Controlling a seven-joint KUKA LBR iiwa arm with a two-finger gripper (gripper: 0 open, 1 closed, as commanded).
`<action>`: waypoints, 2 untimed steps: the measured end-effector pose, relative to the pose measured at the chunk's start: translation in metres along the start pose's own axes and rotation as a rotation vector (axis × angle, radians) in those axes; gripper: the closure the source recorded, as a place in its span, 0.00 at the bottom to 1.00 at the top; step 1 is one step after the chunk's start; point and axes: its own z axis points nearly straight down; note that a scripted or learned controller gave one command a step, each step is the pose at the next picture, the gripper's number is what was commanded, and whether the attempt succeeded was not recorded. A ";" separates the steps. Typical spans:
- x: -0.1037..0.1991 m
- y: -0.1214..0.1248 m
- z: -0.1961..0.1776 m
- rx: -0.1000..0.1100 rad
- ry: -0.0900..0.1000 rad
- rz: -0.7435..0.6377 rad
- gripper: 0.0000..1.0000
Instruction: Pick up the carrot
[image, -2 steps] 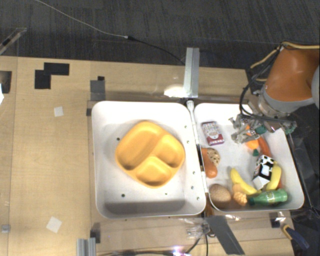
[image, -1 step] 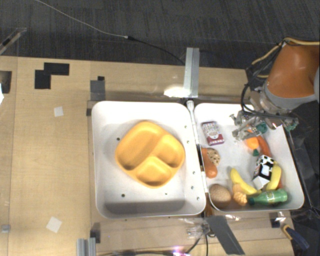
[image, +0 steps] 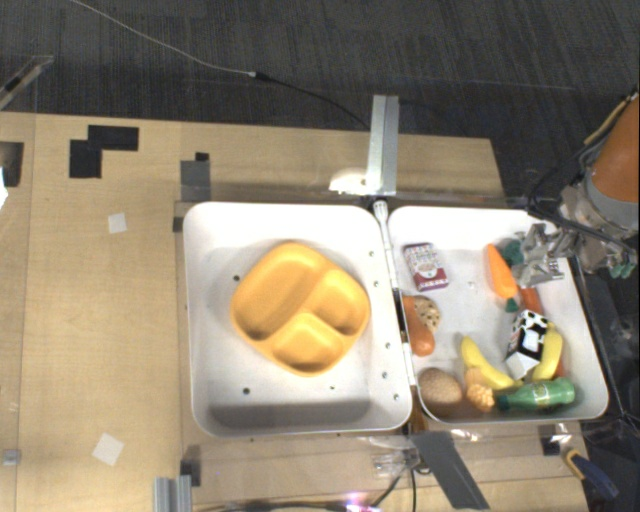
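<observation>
The carrot is a short orange piece lying in the upper right part of the right bin. It points roughly toward the near side. My gripper hangs low over that bin just to the carrot's right, close beside it. The grey arm with its orange band comes in from the upper right corner. From this angle nothing shows as held.
A yellow divided plate fills the left bin. The right bin also holds a red-and-white carton, a sausage-like piece, a potato, bananas, a black-and-white item and a green bottle.
</observation>
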 end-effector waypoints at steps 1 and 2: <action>0.018 0.003 0.084 0.001 -0.004 0.139 1.00; 0.018 0.003 0.085 0.000 -0.003 0.138 0.00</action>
